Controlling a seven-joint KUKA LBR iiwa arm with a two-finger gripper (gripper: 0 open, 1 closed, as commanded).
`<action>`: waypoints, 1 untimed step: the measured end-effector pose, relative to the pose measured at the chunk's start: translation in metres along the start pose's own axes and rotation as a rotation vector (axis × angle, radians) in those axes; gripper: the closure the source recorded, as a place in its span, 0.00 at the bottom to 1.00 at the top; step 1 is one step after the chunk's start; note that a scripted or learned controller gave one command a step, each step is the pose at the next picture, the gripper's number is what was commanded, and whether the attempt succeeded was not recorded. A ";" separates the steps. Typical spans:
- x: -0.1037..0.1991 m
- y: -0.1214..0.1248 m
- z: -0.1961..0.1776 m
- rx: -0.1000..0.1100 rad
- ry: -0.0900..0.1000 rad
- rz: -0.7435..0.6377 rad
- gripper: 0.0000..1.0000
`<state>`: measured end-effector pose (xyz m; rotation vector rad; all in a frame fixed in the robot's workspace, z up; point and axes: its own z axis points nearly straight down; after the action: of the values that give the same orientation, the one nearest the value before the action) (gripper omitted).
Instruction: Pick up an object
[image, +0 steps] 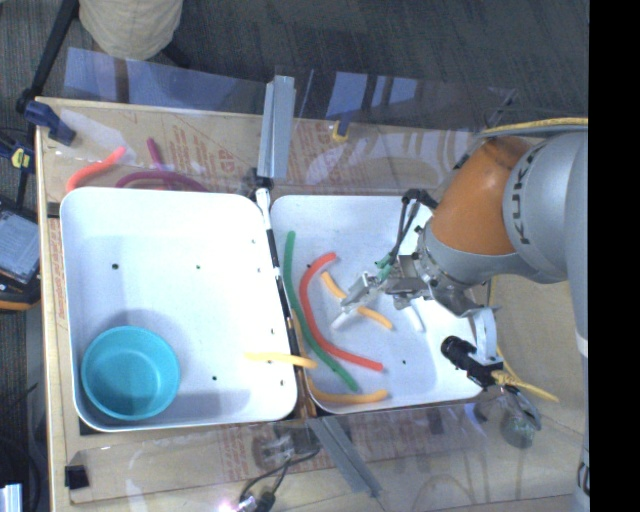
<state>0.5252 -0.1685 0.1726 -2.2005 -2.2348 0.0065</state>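
Gripper (362, 296) sits low in right bin (425, 215), over short orange strip (375, 318); finger state: cannot tell; strip looks light, floppy, thin; pinch across its middle.

Smooth glossy white plastic bins (160, 215)

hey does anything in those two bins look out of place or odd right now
One thing stands out: a thin yellow strip lies across the divide between the left bin and the right bin, resting over both rims rather than inside either. The blue bowl sits upright in the left bin's near corner, looking normal.
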 end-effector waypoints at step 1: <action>-0.020 0.047 0.075 -0.008 -0.002 -0.241 0.00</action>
<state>0.5724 -0.1878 0.0974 -1.9193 -2.4885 -0.0014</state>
